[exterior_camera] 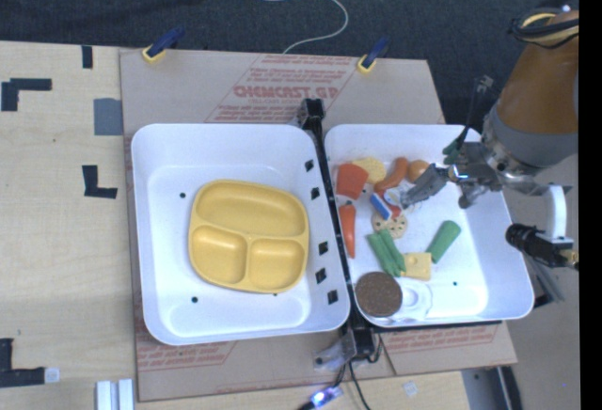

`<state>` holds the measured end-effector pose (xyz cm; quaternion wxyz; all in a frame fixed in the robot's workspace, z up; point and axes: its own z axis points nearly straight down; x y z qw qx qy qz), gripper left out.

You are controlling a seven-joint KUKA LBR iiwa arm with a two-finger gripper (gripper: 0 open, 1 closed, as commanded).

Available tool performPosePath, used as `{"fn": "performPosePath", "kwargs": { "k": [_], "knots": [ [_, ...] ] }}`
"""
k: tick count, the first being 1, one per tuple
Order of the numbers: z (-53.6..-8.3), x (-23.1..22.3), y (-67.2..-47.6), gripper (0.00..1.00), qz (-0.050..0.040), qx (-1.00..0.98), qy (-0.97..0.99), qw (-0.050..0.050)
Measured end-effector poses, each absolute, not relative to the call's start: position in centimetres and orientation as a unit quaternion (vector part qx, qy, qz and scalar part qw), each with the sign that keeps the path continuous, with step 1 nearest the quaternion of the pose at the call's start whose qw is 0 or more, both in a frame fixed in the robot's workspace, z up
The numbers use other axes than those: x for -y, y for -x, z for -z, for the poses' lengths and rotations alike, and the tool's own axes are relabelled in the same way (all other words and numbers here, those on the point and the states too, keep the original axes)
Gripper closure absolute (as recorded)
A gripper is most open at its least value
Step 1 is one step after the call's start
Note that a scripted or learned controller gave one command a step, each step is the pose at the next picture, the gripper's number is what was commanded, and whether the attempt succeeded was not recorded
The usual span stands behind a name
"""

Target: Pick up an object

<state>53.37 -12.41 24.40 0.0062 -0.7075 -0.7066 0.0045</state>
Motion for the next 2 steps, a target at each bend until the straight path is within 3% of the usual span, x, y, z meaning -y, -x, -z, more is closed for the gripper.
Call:
{"fn": "performPosePath", "kwargs": {
  "k": [1,2],
  "knots": [
    [-25.1,12.4,-53.6,0.0,-0.0005,0.708,0.707,0.001],
    [-20.3,11.6,-53.0,0.0,-0.0019,0.708,0.707,0.002]
  ]
}}
